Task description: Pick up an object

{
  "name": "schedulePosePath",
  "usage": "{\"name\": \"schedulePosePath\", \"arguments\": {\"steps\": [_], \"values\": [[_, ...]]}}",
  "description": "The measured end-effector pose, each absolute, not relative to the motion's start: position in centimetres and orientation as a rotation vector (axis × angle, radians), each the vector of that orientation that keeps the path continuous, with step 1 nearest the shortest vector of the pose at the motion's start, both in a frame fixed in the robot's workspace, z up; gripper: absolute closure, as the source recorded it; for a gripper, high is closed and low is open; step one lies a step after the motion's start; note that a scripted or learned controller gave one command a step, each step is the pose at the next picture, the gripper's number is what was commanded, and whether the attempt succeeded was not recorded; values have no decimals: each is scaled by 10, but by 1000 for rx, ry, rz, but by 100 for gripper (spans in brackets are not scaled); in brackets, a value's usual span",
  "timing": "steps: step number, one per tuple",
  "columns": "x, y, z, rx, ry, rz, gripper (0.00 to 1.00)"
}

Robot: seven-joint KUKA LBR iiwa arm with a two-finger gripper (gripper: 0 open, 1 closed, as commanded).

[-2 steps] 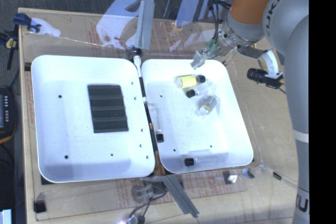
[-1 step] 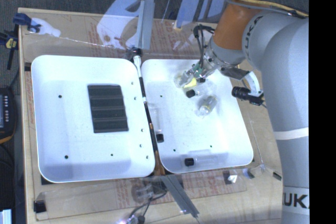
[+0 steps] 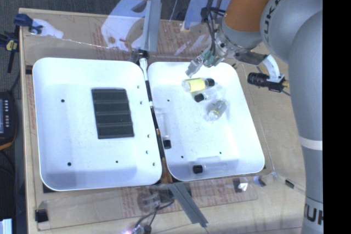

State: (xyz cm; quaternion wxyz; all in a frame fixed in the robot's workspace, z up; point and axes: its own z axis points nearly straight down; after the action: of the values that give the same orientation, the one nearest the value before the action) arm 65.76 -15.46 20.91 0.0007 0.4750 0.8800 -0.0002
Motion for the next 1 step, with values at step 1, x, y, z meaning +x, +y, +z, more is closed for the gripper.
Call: {"name": "schedulePosePath", "arguments": {"steps": [1], "values": [[592, -211, 124, 1226, 2895, -2, 100]]}}
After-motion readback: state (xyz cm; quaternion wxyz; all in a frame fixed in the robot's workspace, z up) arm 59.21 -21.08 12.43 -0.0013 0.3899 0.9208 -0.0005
